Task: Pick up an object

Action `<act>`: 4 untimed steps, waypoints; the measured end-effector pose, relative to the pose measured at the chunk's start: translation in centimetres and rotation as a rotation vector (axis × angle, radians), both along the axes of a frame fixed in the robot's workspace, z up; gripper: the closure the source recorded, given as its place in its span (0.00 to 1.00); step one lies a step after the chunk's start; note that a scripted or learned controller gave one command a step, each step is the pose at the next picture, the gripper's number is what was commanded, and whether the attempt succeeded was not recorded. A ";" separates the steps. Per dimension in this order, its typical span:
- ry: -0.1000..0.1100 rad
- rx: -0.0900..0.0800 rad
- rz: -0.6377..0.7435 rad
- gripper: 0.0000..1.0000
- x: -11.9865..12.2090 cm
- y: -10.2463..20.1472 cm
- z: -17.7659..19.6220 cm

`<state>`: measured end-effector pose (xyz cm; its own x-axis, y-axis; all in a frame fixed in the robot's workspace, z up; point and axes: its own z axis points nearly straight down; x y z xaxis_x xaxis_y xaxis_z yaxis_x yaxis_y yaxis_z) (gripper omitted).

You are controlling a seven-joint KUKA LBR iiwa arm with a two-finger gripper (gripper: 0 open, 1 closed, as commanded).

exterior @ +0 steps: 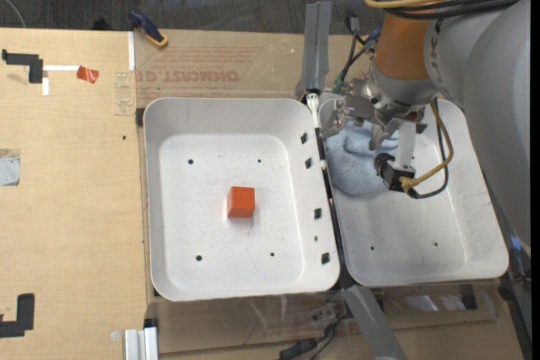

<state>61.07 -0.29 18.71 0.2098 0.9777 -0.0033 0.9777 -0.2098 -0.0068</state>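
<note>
Two white bins sit side by side on the bench. Gripper (375, 135) is low in the right bin (439, 249), over a pale blue cloth (350, 169); its state cannot be determined. Cloth is probably soft and light: pinch a raised fold.

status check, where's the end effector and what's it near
End effector low in right bin, over pale blue cloth. Orange block alone in left bin.

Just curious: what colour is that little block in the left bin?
Orange-red block, seen in the camera view.
</note>
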 end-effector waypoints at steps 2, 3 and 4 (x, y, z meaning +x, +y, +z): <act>0.000 0.000 0.009 0.00 0.8 -2.9 0.0; 0.001 0.000 -0.058 0.00 -5.7 1.8 0.0; 0.001 0.000 -0.120 0.00 -7.9 -3.5 1.7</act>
